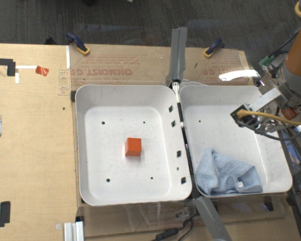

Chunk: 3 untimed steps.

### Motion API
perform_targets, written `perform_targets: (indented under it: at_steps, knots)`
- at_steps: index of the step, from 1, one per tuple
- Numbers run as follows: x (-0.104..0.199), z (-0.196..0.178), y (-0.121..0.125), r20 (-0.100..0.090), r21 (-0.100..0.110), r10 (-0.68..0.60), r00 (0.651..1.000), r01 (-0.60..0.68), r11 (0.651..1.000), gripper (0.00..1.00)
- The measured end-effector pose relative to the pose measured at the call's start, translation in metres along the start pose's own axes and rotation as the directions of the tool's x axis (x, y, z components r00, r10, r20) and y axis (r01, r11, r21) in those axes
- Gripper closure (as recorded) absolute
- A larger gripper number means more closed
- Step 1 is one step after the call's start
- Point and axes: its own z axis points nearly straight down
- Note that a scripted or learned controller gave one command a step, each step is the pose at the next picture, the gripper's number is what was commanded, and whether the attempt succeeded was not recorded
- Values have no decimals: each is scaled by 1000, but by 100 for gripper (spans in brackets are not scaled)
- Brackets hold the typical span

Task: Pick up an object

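A small orange-red cube [133, 147] lies near the middle of the left white bin [90, 134]. A crumpled light-blue cloth [227, 173] fills the near corner of the right white bin [210, 109]. My gripper [267, 127] hangs over the right side of the right bin, up and to the right of the cloth and apart from it. The grey arm with its orange band comes in from the right edge. Nothing shows between the gripper and the bin floor below it.
A grey divider bar [178, 54] runs between the bins at the back. Two blue-and-orange clamps [78, 43] hold cardboard behind the bins. To the left lies a wooden board [25, 134] with a small red piece [41, 71].
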Motion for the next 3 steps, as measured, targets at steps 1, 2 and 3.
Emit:
perform_targets:
  at_steps: [1,2,3]
  knots:
    - [-13,13,26,1,1,218,976,-218,976,100]
    - [-50,60,108,1,3,201,980,-201,980,100]
    - [22,130,54,1,3,-48,999,48,999,100]
